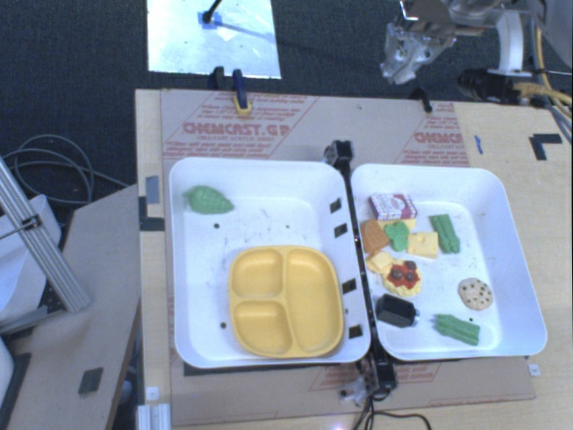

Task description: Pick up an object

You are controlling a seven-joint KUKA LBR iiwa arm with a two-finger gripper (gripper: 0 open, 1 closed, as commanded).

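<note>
The grey two-finger gripper [400,68] hangs above the far edge of the bench, beyond the right-hand shallow white bin [510,240], well apart from everything inside it; whether it is spread or pressed together cannot be told from this angle, and nothing shows in its grasp.

The right bin holds a scatter of small toy foods. A small pink-and-white box [392,206] lies near the bin's far left corner. Just below it sit an orange wedge-shaped piece [375,236] and a small green leafy piece [397,235], touching one another. Beside them to the right lies a pale yellow block [423,244], and next to that a green ridged piece [444,232], tilted. Nearer the camera, a yellow slice with red and dark toppings [401,277] rests close to the divider. A black blocky object [394,312] lies just below it. A round tan cookie with dark chips [474,294] sits toward the right wall, and a long green pod-like piece [458,330] lies near the front edge.

The left-hand shallow white bin [192,330] holds a yellow plastic tray with three compartments [286,300] toward its front, and a green leafy toy [208,201] near its far left corner, well apart from the tray
</note>
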